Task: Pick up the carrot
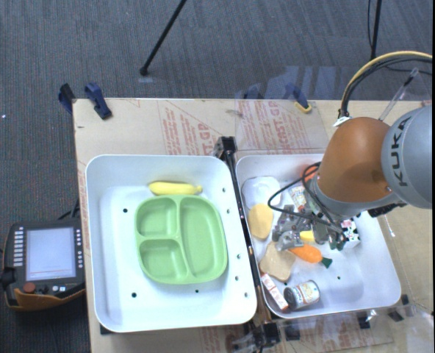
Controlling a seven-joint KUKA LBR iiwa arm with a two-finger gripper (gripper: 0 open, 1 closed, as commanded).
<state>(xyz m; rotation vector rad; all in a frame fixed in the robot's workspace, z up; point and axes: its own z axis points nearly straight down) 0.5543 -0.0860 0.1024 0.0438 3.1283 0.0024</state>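
Here, from the camera above, the hand (300, 230) hangs low in the right bin (383, 271), at about four o'clock of the view; whether it is open or closed I cannot tell. The carrot (308, 254) (orange, lying flat) sits just beneath it, toward six o'clock.

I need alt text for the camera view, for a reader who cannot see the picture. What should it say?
A grey robot arm reaches from the right, its end effector low over the right bin, just above an orange carrot lying among toy foods. The left bin holds a green divided plate with a yellow banana behind it.
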